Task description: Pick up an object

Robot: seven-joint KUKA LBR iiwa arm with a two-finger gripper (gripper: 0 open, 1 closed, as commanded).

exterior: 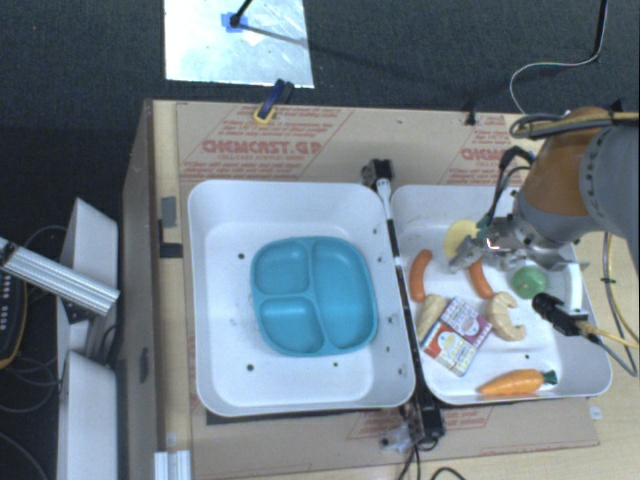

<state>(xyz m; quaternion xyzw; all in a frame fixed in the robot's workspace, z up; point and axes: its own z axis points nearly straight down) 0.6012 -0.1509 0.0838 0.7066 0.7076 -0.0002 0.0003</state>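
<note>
Gripper low in right bin, over the small orange sausage (long axis near-far, slightly slanted). Sausage sits just nearside of the tips. Finger state: can't tell, probably blurred.

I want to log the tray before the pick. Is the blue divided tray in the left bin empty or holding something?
Empty. The blue divided tray lies flat in the left bin, and all its compartments show bare blue bottoms.

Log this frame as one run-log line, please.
phase: reaching | gripper: low in right bin, over toy food by sausage | grasp: unconfirmed | left bin: blue tray
</note>
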